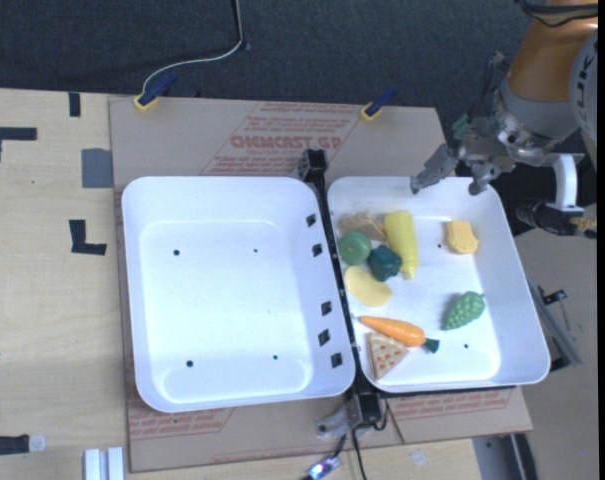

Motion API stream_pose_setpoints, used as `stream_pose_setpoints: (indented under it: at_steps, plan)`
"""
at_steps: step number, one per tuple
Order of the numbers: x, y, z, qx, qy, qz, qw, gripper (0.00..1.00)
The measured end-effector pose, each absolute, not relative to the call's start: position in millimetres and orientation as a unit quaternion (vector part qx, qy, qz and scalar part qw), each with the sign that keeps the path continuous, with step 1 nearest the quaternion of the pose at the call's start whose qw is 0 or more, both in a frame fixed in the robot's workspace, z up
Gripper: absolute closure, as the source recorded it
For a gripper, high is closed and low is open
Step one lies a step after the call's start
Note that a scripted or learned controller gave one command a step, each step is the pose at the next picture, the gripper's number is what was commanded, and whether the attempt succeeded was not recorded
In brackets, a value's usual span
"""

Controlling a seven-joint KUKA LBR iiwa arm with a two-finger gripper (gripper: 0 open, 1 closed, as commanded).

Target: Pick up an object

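Released gripper (pixel 450 180) hangs over the right shallow white plastic bin's (pixel 517 308) far rim; small yellow-orange toy block (pixel 462 237) lies near, apart, open floor around.

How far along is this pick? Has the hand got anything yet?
Nothing looks picked yet. The hand hangs open over the far edge of the right bin, with nothing between its fingers. The corn, orange carrot, green grapes and small yellow piece all lie in that bin. Left: descend onto one, close, lift.
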State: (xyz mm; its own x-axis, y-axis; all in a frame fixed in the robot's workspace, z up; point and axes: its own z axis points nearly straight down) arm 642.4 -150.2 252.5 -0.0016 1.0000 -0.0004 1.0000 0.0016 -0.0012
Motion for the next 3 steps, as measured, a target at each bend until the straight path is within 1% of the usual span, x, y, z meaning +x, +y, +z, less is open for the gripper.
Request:
stream_pose_setpoints:
  at_steps: [1, 2, 3]
  plan:
    - [594.9, -101, 133, -0.706, -0.708, 0.0037, 0.007, 0.0]
    - [621.0, -119, 82, -0.707, -0.708, 0.0012, 0.0, 0.0]
    - [620.8, -118, 94, -0.706, -0.708, 0.0008, 0.0, 1.0]
